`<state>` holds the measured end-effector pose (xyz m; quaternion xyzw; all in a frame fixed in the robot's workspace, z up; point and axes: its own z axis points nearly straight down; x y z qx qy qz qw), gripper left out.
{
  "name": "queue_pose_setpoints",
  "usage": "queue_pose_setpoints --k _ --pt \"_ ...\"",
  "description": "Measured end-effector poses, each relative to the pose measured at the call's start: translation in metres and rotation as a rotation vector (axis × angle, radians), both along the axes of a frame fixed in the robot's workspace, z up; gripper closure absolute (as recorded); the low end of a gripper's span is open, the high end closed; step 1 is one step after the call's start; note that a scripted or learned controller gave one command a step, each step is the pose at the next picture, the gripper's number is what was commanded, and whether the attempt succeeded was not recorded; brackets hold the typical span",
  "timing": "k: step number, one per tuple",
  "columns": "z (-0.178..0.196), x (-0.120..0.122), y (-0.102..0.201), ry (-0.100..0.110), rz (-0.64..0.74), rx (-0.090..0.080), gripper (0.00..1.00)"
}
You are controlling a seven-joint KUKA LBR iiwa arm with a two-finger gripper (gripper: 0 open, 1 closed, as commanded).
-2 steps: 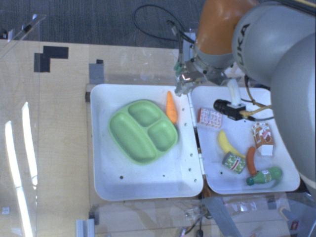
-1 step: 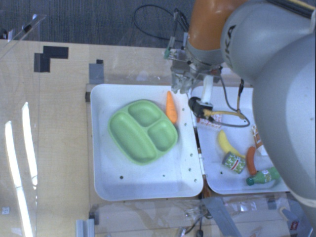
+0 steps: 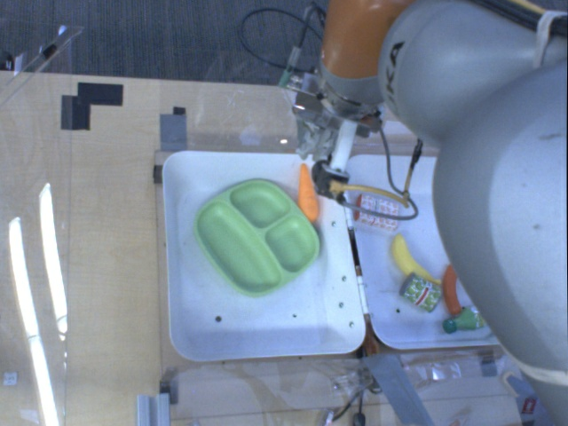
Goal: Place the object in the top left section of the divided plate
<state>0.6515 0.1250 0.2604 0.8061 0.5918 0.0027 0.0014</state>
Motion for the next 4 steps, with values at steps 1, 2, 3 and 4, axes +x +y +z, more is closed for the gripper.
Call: queue_pose_setpoints --k 1,2,3,4 --pt "0.021 -0.001 0.015 0.002 -0.373 0.001 1.00" --pt "0.060 -0.021 0.050 0.000 -0.487 0.004 1.00" --pt "0.068 -0.014 0.110 0.000 -0.781 0.008 1.00" --pt "-0.059 -0.019 0.109 0.006 -0.849 0.003 1.00"
